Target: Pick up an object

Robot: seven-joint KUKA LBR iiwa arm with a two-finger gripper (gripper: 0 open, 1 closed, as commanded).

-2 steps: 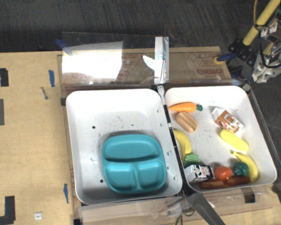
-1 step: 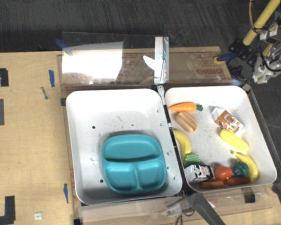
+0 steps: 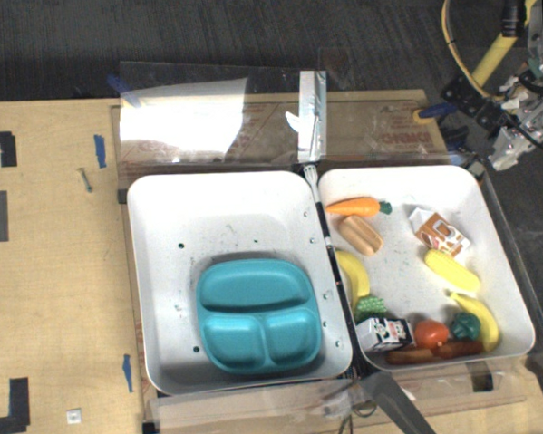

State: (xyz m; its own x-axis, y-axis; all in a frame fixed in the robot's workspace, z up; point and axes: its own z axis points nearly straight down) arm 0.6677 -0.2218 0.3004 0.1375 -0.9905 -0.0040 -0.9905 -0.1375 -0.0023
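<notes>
The left bin (image 3: 154,227) holds a teal divided plate (image 3: 257,314) toward 6 o'clock. The right bin (image 3: 490,236) holds a carrot (image 3: 353,207) at 11 o'clock, a hot dog (image 3: 361,237) under it, a banana (image 3: 352,273) at 9, a carton (image 3: 441,234), a lemon (image 3: 452,272), and a tomato (image 3: 431,333) at 6. The gripper (image 3: 513,140) sits beyond 1 o'clock; whether it's spread, I cannot tell.

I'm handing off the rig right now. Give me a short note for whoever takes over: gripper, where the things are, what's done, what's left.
Gripper: at the top right, outside the bins, nothing seen in it.
Left white bin: teal divided plastic tray.
Right white bin: orange toy carrot, tan hot dog bun, small orange-white carton, yellow toy corn, two yellow bananas, red tomato.
Done: no pick yet.
Left: pick one object.
</notes>
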